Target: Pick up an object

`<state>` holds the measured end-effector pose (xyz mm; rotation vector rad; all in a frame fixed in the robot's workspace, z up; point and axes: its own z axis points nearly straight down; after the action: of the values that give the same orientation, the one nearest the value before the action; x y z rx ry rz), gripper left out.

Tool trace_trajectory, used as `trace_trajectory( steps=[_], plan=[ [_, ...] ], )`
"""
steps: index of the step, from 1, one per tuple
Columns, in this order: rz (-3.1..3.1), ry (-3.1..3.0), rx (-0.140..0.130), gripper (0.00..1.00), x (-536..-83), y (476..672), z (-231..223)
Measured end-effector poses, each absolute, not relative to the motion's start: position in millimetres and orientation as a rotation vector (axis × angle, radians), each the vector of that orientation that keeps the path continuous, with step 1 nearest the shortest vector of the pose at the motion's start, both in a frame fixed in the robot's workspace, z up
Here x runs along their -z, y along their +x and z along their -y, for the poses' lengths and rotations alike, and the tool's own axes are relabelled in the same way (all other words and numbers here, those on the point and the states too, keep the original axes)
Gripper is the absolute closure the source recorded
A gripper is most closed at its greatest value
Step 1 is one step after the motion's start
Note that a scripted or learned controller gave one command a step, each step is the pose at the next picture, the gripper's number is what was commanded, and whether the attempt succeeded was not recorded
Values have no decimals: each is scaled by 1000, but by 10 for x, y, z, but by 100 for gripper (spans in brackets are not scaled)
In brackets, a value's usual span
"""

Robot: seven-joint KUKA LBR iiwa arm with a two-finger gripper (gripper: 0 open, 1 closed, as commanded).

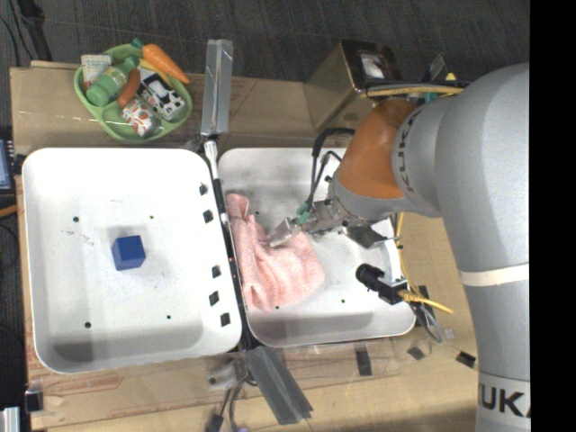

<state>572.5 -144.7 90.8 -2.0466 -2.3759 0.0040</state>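
Big grey arm [486, 151] is the closest thing to the camera. It comes in from the right edge with its orange band sitting over the right bin [333, 331]. The gripper [286, 232] is down inside that bin, towards the left half, about midway between the bin's far and near walls.

The tip is right on the top edge of the pink cloth [279, 277], where the fabric bunches up a bit. It looks like it's touching the cloth or just barely above it. Honestly, I can't tell whether the gripper is open or closed from this angle, and I can't see any fabric actually pinched in it, so I wouldn't call it a grab.

The cloth lies crumpled along the left wall of the right bin. It runs from roughly the middle of that wall down towards the near left corner, and most of it sits on the near side of the gripper.

The other candidate is a small blue cube [129, 252] in the left bin [108, 187]. It's a little left of centre, standing flat on the floor and well apart from the gripper, with the wall between the two bins in between.

On the bench [261, 106], at the far left corner behind the left bin, there's a green bowl [90, 111] stuffed with toy food, including an orange carrot [162, 59] poking out over the rim.
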Motion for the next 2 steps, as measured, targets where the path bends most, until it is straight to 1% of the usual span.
trace_trajectory(
  steps=[1, 2],
  plan=[
    [2379, -2042, -6, 100, -1006, 5728, 1447],
    [2410, -2015, 1, 100, -2377, 5948, 578]
  ],
)
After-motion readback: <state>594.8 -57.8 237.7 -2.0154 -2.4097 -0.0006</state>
